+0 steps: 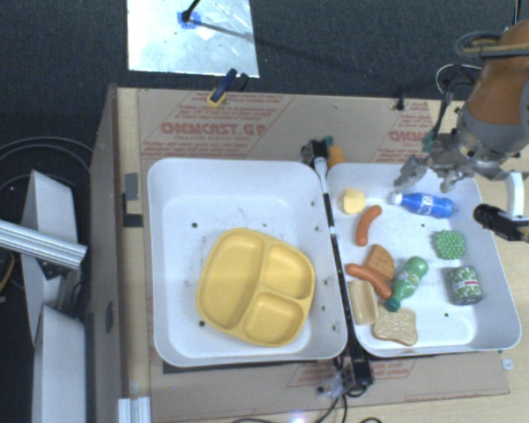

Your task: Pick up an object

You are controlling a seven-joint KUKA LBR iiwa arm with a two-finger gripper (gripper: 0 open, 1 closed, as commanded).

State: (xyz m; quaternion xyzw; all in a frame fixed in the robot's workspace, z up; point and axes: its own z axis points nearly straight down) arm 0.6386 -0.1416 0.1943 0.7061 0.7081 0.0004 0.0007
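Note:
The right bin (494,329) holds several toy items. A blue bottle (426,204) lies near its far edge. A yellow lump (353,202), an orange sausage (363,226) and a second sausage (368,277) lie toward its left side, along with a green bottle (406,281), a green bumpy ball (450,244), a green can (465,285), a cracker (380,260) and toast pieces (397,327). My gripper (430,174) hangs open just above the blue bottle, one finger (409,175) left of it and the other behind it. Nothing sits between the fingers.
The left bin (172,201) carries a yellow sectioned plate (256,286). A black clamp (319,153) sits where the bins meet at the back. A black-tipped part (498,221) hangs over the right bin's right rim. Cables and metal pieces lie left of the bench.

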